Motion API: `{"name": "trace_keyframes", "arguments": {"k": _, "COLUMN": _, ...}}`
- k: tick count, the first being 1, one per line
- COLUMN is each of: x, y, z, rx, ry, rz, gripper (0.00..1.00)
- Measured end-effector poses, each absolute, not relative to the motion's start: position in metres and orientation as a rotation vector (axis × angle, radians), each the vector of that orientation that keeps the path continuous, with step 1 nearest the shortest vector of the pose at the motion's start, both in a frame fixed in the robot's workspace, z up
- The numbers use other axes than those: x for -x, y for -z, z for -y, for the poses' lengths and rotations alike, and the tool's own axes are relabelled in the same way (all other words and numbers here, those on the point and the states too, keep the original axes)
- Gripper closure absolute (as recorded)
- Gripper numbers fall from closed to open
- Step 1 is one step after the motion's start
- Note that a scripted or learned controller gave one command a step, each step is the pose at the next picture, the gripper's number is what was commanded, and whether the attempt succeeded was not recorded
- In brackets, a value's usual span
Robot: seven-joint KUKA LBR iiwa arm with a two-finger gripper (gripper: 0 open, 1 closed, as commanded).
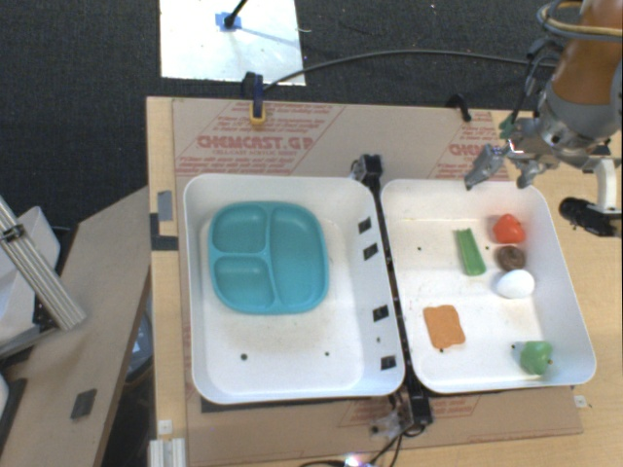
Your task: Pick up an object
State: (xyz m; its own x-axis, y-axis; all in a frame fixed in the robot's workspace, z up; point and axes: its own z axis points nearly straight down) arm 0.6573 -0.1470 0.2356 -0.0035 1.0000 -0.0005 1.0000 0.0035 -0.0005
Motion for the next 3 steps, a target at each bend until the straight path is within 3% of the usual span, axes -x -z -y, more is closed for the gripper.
{"name": "trace_keyframes", "arguments": {"k": 2, "x": -0.655, "y": -0.135, "z": 0.157, "rx": -2.222, "ry": 0.003, "rz": -2.223, "gripper": 0.00}}
{"name": "trace_keyframes", "arguments": {"k": 3, "x": -0.658, "y": -0.150, "z": 0.157, "rx": -2.215, "ry": -0.004, "rz": -2.220, "gripper": 1.00}}
